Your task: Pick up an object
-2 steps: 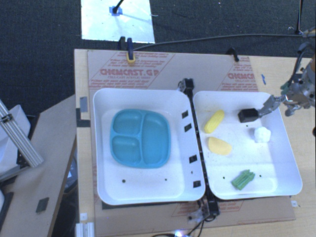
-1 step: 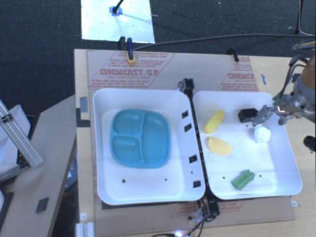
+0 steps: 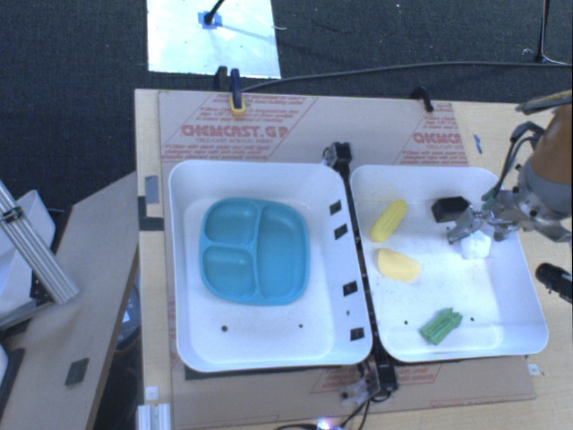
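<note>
End effector [image 3: 466,232] hangs at the right bin's [image 3: 503,305] one o'clock — open or closed cannot be told — just beside a small white object [image 3: 475,247]; yellow corn [image 3: 389,219] lies at ten o'clock.

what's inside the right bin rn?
The right bin holds a yellow corn cob, a yellow rounded piece and a green toy, all apart. The gripper hangs over its right side, covering whatever lies beneath.
</note>
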You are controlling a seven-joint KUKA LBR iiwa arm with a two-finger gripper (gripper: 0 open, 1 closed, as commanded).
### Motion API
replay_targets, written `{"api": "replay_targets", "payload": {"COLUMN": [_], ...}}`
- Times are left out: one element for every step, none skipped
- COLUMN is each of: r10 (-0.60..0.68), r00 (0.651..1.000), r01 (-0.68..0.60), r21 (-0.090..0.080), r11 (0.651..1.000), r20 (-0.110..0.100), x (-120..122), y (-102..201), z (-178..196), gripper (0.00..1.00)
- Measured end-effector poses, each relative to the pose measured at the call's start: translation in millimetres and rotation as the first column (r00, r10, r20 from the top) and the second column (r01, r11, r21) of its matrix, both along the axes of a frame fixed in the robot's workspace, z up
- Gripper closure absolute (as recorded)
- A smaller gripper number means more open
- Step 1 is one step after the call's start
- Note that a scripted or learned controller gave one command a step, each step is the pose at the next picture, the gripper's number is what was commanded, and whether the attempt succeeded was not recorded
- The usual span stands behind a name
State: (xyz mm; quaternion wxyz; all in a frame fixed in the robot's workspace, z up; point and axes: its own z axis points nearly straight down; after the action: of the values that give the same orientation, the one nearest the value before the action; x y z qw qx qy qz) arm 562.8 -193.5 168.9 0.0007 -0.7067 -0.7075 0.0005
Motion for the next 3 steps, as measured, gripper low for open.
{"api": "replay_targets", "payload": {"r10": [0.001,0.0,0.002], "r00": [1.0,1.0,1.0], "r01": [-0.001,0.0,-0.002], "r21": [-0.008,-0.009,-0.003], "r11": [1.0,1.0,1.0], "r20": [0.012,0.022,0.01], "x": [4,7,7], "y": [6,6,-3], "z": [-51,-36,26], "gripper": [0.0,1.0,1.0]}}
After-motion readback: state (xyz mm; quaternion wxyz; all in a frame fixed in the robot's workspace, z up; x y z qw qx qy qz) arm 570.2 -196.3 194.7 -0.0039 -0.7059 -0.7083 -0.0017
